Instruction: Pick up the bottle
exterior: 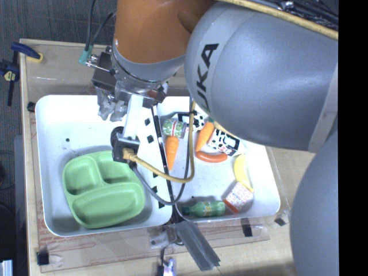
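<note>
From my seat, the move hinges on one thing: the small green plastic bottle lies well away from the metal two-finger gripper, down and to the right of it as I see the camera view. The gripper hangs over the far end of the left white bin, above the green divided plastic tray. I cannot tell how it is set, as the wrist hardware hides that.

The bottle rests on its side in the right white bin, close to the near wall and just past the divider between the two bins. Its long axis runs roughly left to right, nearly parallel to that near wall. Which end carries the cap I cannot make out. A small orange-and-white carton sits just beside its right end, so I judge that side tight.
</note>
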Motion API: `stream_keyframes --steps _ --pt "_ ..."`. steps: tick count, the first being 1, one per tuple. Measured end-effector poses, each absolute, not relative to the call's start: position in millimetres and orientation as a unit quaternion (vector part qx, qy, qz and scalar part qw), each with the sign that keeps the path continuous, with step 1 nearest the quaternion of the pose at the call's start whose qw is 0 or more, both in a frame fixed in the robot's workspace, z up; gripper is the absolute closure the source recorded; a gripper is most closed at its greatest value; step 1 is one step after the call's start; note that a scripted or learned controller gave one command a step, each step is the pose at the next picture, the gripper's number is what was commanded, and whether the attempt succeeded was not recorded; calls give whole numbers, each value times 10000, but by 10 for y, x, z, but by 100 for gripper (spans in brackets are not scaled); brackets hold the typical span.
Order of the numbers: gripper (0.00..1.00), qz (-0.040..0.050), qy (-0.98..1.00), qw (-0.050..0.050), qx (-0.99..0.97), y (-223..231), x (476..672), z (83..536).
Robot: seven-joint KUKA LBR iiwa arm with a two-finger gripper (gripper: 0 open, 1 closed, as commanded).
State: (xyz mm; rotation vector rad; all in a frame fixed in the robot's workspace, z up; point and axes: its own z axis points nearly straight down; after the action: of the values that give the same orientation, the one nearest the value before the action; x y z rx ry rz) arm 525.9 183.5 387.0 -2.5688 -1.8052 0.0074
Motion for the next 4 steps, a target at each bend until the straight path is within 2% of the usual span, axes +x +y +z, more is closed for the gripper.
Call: stream_keyframes --steps 1,2,3,4 --pt "100 30 -6929 13 -7210 2164 5364 3727" --pt "100 -12 -5872 1 -8094 2187 4760 4386" --pt "100 14 -7239 8 -6899 2190 4758 4036" --pt "100 -3 -7355 0 -6775 2078 4757 4428"
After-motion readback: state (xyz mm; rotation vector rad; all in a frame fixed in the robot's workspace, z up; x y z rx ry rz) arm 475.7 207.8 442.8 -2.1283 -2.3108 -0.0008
